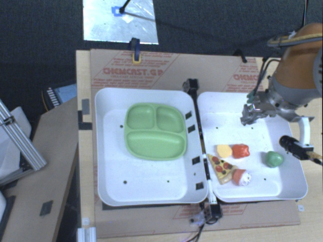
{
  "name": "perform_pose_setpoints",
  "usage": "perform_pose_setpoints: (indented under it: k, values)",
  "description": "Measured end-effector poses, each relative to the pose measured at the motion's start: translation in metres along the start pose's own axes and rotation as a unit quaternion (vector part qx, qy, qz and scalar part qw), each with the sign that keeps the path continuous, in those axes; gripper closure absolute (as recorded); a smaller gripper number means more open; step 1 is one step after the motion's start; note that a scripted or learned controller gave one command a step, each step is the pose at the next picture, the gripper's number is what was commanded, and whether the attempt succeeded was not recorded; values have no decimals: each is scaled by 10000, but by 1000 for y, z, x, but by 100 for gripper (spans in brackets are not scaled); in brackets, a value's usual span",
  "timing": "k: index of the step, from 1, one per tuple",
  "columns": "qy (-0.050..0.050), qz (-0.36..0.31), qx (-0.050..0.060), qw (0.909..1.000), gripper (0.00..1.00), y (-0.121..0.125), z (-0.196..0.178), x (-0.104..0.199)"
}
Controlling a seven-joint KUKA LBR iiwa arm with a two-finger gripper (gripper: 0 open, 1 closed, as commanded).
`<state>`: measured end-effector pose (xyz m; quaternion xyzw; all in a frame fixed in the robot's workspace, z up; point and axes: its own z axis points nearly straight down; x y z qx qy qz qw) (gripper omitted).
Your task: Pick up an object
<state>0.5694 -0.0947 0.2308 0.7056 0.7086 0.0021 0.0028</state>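
Hand [248, 116] hovers over the right bin [222, 105], far side, can't tell its grip. Toys sit near: pizza [222, 167], tomato [240, 150], green ball [274, 159]. Green plate [154, 131] sits in the left bin [108, 150].

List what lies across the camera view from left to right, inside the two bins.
Green divided plate → pizza slice toy → red pepper toy → green round toy. The claw hangs above the right bin.

Tabletop [86, 150] tan, slanted view. Printed cardboard sheet [151, 67] lying flat on it. Two shallow white bins on sheet, side by side, touching: left bin [108, 185], right bin [287, 188].
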Motion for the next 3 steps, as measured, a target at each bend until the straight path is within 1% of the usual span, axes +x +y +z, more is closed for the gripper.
perform_pose_setpoints:
  k: [1,3]
  values:
    - [14,-22,37,10000,100,-14,11,54]
    - [17,-28,37,10000,100,-46,23,164]
